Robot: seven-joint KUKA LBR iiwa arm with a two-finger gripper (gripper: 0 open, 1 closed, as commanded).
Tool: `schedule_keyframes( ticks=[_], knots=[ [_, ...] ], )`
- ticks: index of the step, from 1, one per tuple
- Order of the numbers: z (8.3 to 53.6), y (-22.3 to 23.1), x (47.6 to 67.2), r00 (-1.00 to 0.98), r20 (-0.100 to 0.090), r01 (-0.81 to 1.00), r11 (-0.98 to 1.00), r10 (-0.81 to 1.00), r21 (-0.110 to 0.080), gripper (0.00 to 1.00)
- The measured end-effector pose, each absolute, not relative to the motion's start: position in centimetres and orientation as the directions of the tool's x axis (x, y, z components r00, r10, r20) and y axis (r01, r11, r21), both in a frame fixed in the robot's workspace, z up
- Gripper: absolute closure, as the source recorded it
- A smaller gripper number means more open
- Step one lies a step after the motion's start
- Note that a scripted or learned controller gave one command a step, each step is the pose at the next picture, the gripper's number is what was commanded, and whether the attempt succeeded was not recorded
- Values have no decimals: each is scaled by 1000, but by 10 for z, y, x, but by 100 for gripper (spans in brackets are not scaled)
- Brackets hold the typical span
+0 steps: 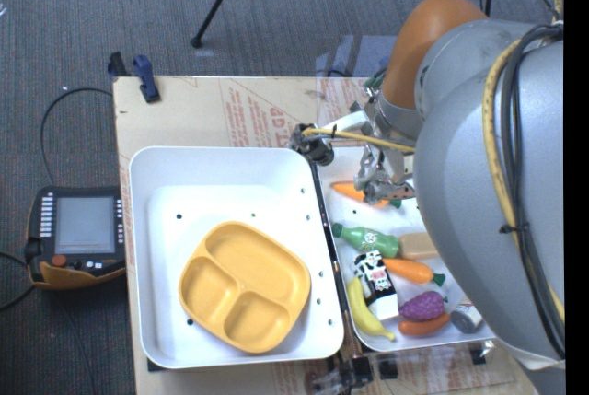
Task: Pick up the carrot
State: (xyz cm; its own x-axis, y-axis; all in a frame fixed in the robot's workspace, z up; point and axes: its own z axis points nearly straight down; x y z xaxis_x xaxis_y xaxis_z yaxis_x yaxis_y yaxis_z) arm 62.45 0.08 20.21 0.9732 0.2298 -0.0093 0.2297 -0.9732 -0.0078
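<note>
Right bin [368,342]; hand [375,191] over carrot [350,192]

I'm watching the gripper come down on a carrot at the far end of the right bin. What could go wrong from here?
1. The right bin holds two orange carrots. The gripper sits over the far carrot; the near carrot lies by the green bottle, so a retry might target the other one.
2. The far carrot lies close to the bin's wall, so it may slide against the wall instead of being gripped.
3. The arm hides part of the bin, making a grasp hard to confirm.
</note>
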Motion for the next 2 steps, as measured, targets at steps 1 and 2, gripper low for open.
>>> schedule_keyframes(
  ticks=[1, 2],
  knots=[
    [183, 0, 534, 980, -18, 197, -980, 197, -9, 100],
    [189, 0, 535, 979, -28, 200, -980, 201, -16, 100]
  ],
)
